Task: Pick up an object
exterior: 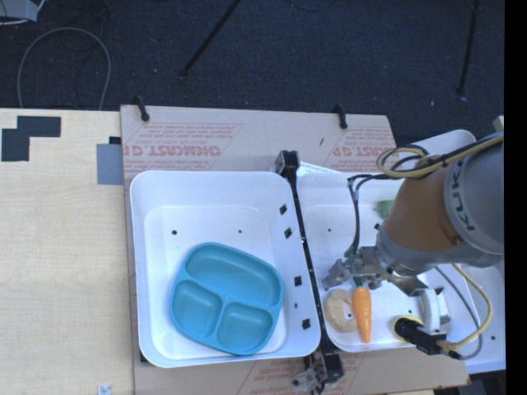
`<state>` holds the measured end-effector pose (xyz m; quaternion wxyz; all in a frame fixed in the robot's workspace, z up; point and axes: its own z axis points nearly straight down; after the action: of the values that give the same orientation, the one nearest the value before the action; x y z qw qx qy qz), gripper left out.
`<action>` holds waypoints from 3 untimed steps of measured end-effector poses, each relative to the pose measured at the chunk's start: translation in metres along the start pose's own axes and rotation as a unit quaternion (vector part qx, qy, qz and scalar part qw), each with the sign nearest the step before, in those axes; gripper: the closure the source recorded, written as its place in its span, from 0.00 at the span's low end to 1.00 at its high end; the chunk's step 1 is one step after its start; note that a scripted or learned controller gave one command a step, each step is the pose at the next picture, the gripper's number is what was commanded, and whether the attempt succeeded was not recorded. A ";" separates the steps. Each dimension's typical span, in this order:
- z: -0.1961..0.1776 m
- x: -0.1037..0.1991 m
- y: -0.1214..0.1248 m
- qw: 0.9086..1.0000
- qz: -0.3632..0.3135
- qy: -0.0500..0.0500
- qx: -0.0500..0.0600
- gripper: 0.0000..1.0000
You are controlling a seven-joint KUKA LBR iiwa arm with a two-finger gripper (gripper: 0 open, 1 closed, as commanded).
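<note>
An orange carrot (361,312) lies in the right bin (329,212), near its front wall. A round beige piece (338,309) rests just left of the carrot, touching it. My gripper (352,271) hangs low over the bin directly behind the carrot's top end, at the end of the orange-banded arm (428,216) that comes in from the right. The arm hides much of the right bin. A bit of green (384,209) peeks out behind the arm.
A blue divided plate (226,296) lies in the left bin (165,196). A black divider (298,253) runs between the two bins. Cables and a black and yellow fitting (420,336) hang at the right bin's front right.
</note>
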<state>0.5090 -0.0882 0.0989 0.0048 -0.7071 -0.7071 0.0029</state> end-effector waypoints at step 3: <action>-0.062 -0.003 0.001 1.000 0.000 -0.001 -0.007 1.00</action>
<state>0.5107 -0.0911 0.1609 -0.0008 -0.7069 -0.7073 -0.0008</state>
